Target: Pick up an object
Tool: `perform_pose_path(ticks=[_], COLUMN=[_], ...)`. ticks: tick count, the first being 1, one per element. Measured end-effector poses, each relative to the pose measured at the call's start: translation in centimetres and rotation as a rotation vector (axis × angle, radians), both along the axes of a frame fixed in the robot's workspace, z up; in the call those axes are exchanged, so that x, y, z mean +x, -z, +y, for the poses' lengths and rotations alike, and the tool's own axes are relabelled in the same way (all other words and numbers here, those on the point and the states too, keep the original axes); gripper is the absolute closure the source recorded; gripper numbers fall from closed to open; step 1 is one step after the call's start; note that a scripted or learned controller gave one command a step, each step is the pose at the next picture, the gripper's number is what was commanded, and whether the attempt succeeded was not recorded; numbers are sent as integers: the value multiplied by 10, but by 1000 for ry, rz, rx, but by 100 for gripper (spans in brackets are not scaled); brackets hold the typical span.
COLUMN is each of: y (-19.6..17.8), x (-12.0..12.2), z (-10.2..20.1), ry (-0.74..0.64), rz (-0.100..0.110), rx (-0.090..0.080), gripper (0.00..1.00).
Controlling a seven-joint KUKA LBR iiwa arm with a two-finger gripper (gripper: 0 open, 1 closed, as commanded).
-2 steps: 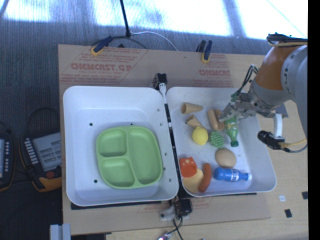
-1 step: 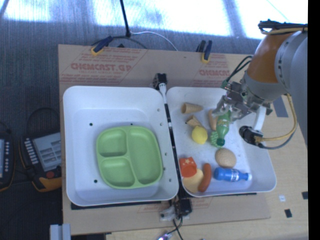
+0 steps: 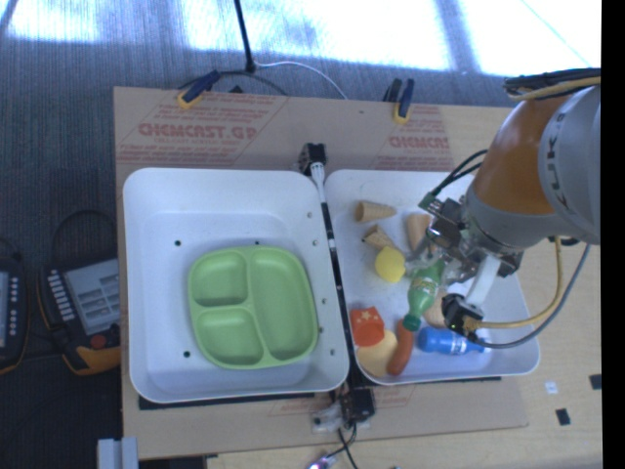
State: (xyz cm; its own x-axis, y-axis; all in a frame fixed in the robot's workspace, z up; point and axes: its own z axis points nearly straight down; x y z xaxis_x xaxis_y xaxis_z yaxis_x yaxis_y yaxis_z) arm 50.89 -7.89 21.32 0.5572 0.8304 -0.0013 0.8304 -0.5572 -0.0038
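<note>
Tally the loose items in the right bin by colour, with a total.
Tan cone-like pieces: 3
Yellow lemon: 1
Green bottle: 1
Blue bottle: 1
Orange-red items: 2
Total: 8, some partly hidden under the arm.

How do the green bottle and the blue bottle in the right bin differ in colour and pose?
The green bottle is green and points roughly along the bin's depth, close under the pincer; the blue bottle is blue with a white end and lies crosswise near the front rim of the right bin. Both lie among the toy food.
</note>
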Motion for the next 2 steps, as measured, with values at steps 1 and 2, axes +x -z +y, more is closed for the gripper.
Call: perform_pose_path(ticks=[1,2], y=[30,29], x=[-26,-26], z=[21,38], ry=[49,6], rz=[1,-1], rx=[-1,-1], gripper=[100,100])
